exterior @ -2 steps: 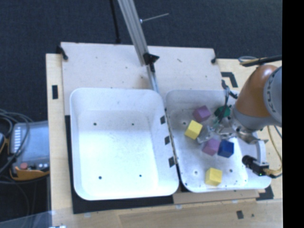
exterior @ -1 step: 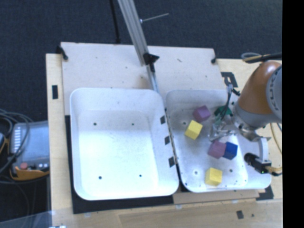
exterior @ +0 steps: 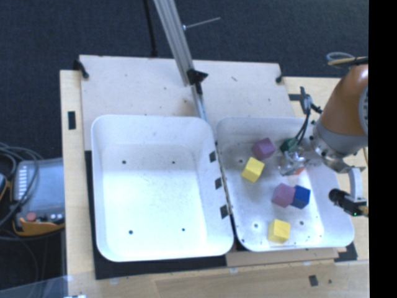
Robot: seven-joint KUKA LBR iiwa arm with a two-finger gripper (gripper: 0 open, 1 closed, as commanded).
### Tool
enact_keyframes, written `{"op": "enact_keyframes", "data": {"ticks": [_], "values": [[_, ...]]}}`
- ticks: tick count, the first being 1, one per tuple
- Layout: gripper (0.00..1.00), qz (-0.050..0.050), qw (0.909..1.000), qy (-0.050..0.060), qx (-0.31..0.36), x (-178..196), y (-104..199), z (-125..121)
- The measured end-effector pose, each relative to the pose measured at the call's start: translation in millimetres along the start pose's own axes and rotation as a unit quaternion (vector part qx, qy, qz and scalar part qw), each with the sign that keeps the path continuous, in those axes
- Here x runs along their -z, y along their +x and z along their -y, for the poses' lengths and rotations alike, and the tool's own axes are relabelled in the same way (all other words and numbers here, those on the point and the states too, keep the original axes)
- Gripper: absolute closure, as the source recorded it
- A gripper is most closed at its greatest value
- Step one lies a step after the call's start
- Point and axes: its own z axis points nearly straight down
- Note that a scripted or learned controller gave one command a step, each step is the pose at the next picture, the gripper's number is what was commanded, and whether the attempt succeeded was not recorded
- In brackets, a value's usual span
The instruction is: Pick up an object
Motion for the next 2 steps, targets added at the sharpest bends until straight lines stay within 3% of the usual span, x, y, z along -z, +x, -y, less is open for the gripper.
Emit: {"op": "enact_keyframes", "data": {"ticks": [2], "values": [[1.0, 0.0, 1.0, 0.0, 0.002, 116, 2, -5]]}}
